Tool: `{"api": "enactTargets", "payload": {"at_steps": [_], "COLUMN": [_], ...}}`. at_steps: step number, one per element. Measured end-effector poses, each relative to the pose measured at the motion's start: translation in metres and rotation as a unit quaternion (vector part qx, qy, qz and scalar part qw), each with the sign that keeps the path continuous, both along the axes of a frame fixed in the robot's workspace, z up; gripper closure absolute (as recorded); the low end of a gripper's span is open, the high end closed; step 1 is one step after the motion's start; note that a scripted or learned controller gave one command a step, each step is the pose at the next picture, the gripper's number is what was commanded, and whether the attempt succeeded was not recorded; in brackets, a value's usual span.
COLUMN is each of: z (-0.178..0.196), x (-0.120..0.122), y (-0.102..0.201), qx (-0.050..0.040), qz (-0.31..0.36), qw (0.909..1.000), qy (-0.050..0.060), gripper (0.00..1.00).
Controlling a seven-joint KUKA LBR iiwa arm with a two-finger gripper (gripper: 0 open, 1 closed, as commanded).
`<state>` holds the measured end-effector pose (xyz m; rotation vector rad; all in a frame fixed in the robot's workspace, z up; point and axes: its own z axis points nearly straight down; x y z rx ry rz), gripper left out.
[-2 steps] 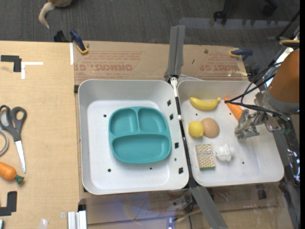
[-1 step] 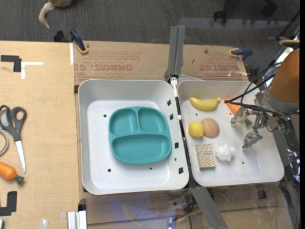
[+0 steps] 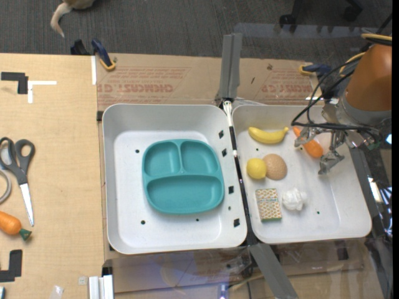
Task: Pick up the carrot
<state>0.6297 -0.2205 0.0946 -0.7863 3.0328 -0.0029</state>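
An orange carrot [image 3: 313, 147] is in the right bin [image 3: 349, 223], near its back right corner. My gripper [image 3: 317, 152] hangs from the grey arm with the orange band and reaches in from the right. Its two fingers [image 3: 331, 159] stand on either side of the carrot and press against it, so the gripper is shut on it. A second small orange carrot with a green end [image 3: 10, 224] lies on the wooden bench far to the left, outside both bins.
The right bin also holds a banana [image 3: 268, 134], a lemon [image 3: 256, 168], a brown egg-shaped thing [image 3: 275, 166], a small patterned box [image 3: 269, 204] and a white crumpled thing [image 3: 293, 199]. A teal divided plate [image 3: 182, 175] sits in the left bin [image 3: 118, 185]. Scissors [image 3: 19, 173] lie on the bench.
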Motion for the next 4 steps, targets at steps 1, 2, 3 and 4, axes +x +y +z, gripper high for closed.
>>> {"api": "enactTargets", "payload": {"at_steps": [1,2,3,4], "z": [0.012,0.012,0.000,0.011], "x": [0.002,0.002,0.023,0.025], "y": [0.000,0.000,0.022,0.023], "qx": [0.0002,0.0004,0.0003,0.0006], "qz": [-0.002,-0.002,-0.001,-0.003], "qw": [1.0000,1.0000,1.0000,1.0000], "qy": [-0.004,-0.004,0.000,-0.004], "gripper": [1.00,0.00,0.00,1.00]}}
